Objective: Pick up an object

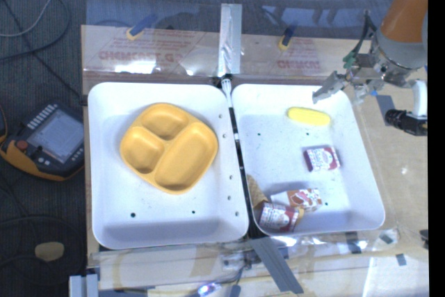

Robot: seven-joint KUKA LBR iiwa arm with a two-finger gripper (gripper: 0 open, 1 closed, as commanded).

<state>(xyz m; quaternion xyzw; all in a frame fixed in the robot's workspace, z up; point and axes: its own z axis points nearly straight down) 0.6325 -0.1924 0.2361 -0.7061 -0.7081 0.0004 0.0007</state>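
**Desk inventory: two bins, arm at upper right**

- Left bin (104, 219): white, shallow. Held one yellow divided plate (169, 147) with three compartments, lying flat near the bin's middle.
- Right bin (361, 170): white, shallow, touching the left bin along a central divider. Held four items:
  - yellow oblong object (309, 117), near the far wall, lying flat and apart from the rest;
  - small dark red packet (321, 159), right of centre, well clear of the yellow object;
  - red and white wrapper (304, 199), near the front wall;
  - crumpled red packet (278, 217), just beside that wrapper, at the front left corner, with a brown cone-shaped piece (254, 189) touching its upper side.
- Arm (405, 10): grey with orange band, entered from the right.
- Gripper (332, 88): poised above the right bin's far right corner, near the yellow oblong object but not touching it. Nothing was seen between its fingers; their spread could not be told.
- Off the desk: handheld control pendant (49, 141) on the floor at left.
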